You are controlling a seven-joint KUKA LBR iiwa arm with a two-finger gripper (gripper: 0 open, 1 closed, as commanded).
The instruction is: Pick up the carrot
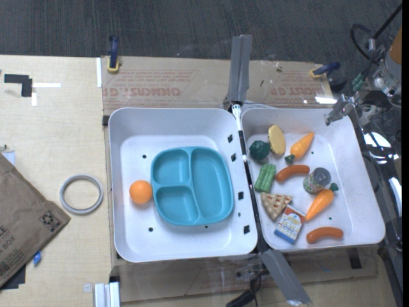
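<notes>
Carrot (320,204): orange, tapered, green-tipped, lying tilted.

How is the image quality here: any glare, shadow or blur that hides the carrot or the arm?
Camera view: lighting is even and the carrot in the right bin is sharp, with soft shadows. The white bin floors are bright but not blown out. The arm at the right edge is cluttered with cables, and its hand is too small to read.

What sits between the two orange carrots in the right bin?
In the camera view, between the upper orange carrot and the lower orange carrot lie a reddish-orange sausage and a small round grey tin.
</notes>
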